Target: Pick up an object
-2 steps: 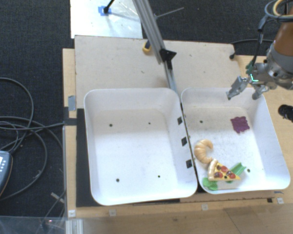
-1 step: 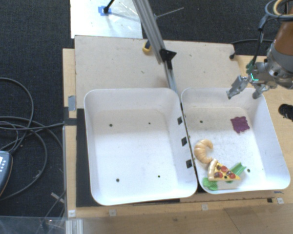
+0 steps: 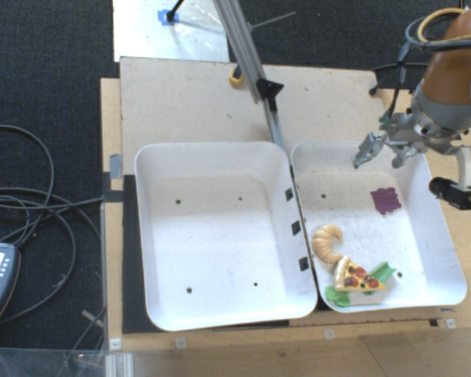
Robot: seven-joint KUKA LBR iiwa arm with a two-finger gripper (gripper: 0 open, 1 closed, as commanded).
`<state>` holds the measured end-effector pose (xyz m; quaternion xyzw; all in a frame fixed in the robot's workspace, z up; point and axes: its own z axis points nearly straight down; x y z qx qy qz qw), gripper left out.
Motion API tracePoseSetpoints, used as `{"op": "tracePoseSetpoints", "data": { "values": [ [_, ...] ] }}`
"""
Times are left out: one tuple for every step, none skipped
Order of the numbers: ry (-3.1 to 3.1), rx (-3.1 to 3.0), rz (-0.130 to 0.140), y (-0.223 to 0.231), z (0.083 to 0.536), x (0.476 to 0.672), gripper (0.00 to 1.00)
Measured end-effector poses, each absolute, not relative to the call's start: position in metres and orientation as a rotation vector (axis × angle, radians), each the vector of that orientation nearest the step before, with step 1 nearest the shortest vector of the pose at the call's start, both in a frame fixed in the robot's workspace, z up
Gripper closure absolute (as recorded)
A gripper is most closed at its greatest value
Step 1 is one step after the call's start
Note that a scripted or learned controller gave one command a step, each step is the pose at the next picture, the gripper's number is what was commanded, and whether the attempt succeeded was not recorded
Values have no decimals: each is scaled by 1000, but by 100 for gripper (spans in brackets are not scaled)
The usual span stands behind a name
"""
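We see the gripper [image 3: 385,152] hanging over the right bin [image 3: 436,226] near its 12 o'clock rim, fingers spread and nothing between them. A purple piece [image 3: 386,201] lies just below it in the bin. Toward 6 o'clock sit a croissant [image 3: 327,242], a pizza slice [image 3: 358,277] touching it, and a green piece [image 3: 381,273]; the left bin [image 3: 153,210] is at 9 o'clock.

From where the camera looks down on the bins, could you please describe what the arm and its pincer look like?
The arm is rounded, with an orange-brown section and grey casing beside it. Black and yellowish cables loop over its top. Below sits a grey metal wrist, ending in a pincer with two pale grey fingers.
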<state>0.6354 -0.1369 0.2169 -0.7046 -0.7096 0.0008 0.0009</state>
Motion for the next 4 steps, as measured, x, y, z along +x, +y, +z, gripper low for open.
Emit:
{"op": "tracePoseSetpoints", "data": {
  "values": [
    [-2221,-2219,3,-140,174,631,0],
    [-2219,-2219,4,-142,112,626,0],
    [-2224,-2224,-5,-143,128,628,100],
    [-2226,-2225,-6,-151,178,625,100]
  ]
}}
